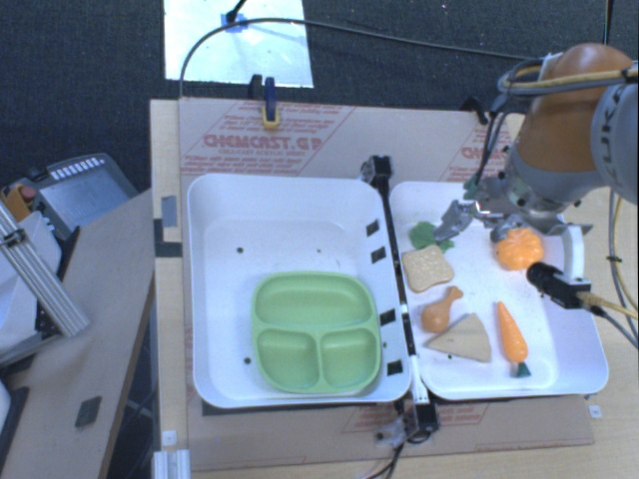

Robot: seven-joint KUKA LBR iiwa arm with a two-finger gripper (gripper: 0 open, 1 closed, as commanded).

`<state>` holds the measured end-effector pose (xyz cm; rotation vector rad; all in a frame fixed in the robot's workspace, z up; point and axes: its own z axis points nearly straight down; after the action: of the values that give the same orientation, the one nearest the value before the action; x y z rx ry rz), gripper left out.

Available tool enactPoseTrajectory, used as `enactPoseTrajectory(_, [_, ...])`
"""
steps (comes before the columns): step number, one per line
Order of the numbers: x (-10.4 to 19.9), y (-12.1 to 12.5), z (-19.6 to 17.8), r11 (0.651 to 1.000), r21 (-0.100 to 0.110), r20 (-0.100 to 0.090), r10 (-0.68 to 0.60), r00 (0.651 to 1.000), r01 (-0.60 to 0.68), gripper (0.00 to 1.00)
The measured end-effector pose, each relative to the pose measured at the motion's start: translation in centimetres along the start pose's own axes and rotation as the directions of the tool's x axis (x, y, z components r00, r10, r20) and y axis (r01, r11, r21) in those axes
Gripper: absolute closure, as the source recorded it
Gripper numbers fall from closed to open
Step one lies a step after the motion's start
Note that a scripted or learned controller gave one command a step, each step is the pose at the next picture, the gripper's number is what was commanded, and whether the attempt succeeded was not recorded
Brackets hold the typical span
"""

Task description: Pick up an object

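Observation:
My gripper hangs over the back of the right bin, below the grey and orange wrist. Directly under it, partly covered by it, lies an orange fruit. To its left is a green leafy piece, next to a grey part of the hand. In front of that lie a slice of bread, a chicken drumstick, a pale wedge and a carrot. Nothing appears lifted off the bin floor.
The left bin holds a green divided plate near its front. A black divider with clips runs between the bins. A black part with a cable sticks out to the right of the hand.

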<state>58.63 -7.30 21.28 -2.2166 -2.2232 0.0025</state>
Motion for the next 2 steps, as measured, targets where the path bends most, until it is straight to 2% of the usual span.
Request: enactPoseTrajectory(2, [-1.3, -0.1, 9.6, 1.0, 0.0, 0.0, 0.002, 1.0, -0.002, 0.0])
